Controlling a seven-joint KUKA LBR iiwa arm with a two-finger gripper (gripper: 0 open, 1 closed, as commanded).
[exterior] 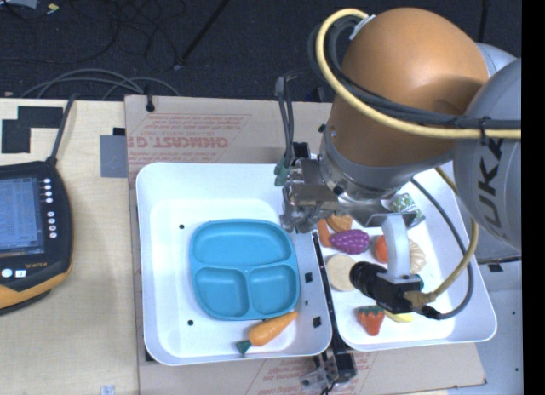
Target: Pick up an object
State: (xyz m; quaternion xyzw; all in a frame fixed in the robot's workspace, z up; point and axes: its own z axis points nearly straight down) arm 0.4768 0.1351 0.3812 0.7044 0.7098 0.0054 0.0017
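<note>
From where I stand, the big grey arm (409,112) with its orange band leans in from the right and blocks much of the right bin (477,317). Its bulk hides the bin's far half and whatever lies there. The gripper (300,202) hangs low over the divide between the two bins, near the far corner of the left one; it is a dark tangle of metal and I cannot tell how it is set or whether anything sits in it.

In the left bin (162,214) lies a blue divided plate (243,267), three compartments, flat and in full view. Just beside its near edge rests a toy carrot (271,330), tip pointing left, its green end toward the bin's near wall.

The right bin holds a huddle of toy food, partly covered by a white and black fitting on the arm. I can make out purple grapes (350,241), a pale round slice (341,271) close to the dividing wall, and a strawberry (370,320) near the front. Something orange and something tan peek out around the fitting, too hidden to name.

On the surface (94,317) to the left sits a control pendant (30,227), cut off by the picture's edge. Black cables trail across the dark floor behind.
</note>
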